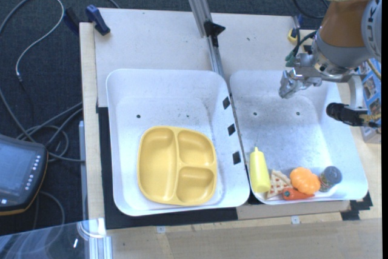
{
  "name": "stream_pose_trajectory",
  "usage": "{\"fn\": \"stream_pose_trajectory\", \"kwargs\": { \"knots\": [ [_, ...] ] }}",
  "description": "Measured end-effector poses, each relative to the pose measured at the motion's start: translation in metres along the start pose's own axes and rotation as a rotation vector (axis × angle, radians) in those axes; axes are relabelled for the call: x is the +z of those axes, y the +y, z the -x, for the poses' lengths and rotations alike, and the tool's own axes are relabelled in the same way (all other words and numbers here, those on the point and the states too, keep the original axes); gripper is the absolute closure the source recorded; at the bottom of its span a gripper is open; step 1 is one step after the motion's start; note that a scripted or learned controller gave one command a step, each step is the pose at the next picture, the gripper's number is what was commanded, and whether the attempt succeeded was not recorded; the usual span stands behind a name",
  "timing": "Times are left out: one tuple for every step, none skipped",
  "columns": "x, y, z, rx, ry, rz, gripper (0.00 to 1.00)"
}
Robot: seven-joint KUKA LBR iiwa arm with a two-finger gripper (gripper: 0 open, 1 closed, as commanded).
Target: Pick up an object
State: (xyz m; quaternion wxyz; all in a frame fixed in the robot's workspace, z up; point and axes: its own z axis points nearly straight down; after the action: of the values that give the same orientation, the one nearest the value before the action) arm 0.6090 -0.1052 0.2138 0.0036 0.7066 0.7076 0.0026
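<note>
Grey two-finger gripper, grip state indeterminate, hovers over the right white bin's far end during approach; next move requires descent toward the yellow plastic bottle at the near edge.

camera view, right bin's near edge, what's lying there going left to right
yellow plastic squeeze bottle → tan waffle-patterned toy wedge → round orange toy fruit → small grey round-lidded jar. The little red piece under the orange fruit overlaps it, so I left it out.
</note>
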Motion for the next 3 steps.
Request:
{"fn": "stream_pose_trajectory", "kwargs": {
  "knots": [
    [-0.021, 0.001, 0.000, 0.000, 0.001, -0.003, 1.00],
    [-0.020, 0.013, -0.065, -0.007, 0.004, -0.006, 1.00],
    [-0.010, 0.021, -0.117, -0.005, 0.003, -0.007, 1.00]
  ]
}}
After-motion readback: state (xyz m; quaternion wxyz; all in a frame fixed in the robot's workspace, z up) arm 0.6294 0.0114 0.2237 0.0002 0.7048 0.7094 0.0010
